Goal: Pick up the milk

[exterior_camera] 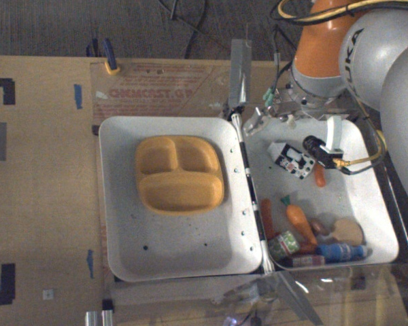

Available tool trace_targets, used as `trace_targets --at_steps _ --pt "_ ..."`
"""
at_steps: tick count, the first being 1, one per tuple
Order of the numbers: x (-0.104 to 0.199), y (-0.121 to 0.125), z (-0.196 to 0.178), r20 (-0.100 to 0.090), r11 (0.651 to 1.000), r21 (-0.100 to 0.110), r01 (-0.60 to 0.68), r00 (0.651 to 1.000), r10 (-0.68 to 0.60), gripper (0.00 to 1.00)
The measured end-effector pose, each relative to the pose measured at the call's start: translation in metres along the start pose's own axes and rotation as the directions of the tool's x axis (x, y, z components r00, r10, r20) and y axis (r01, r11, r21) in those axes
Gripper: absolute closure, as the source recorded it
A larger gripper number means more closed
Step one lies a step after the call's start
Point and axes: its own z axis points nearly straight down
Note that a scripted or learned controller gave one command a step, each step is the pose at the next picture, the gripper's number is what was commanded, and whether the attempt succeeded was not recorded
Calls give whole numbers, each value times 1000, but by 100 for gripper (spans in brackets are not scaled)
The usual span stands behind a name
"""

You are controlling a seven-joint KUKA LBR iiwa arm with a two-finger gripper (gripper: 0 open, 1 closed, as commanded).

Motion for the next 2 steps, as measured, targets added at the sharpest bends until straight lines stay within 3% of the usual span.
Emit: trace_targets --at_steps 1,2 --pt "-34 -54 0 -1 1000 4 -14 1000 14 0" --pt "-63 -53 73 -2 994 2 107 994 -107 0"
